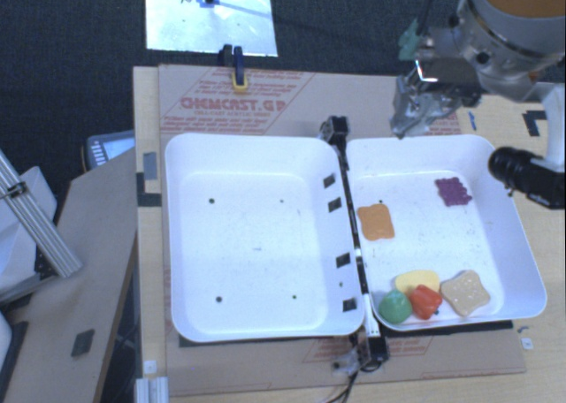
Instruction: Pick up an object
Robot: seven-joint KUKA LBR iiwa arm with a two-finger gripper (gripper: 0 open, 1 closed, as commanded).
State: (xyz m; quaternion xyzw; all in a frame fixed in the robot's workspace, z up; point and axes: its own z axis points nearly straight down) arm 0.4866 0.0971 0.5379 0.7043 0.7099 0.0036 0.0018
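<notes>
The right bin (495,242) holds several small objects. A purple grape cluster (452,190) lies toward its far right, and an orange piece (377,222) lies near its left wall. Along the near edge sit a yellow piece (416,281), a green ball (395,307), a red piece (425,301) and a beige toast slice (465,292), packed close together. My gripper (414,120) hangs over the far rim of the right bin, well away from all of these objects. Nothing shows in its grasp.
The left bin (252,140) stands beside the right one, joined by black clips (340,207). A black cylinder (523,177) juts in over the right bin's right rim. A yellow clamp (239,74) and a white sheet (210,3) lie beyond the bins.
</notes>
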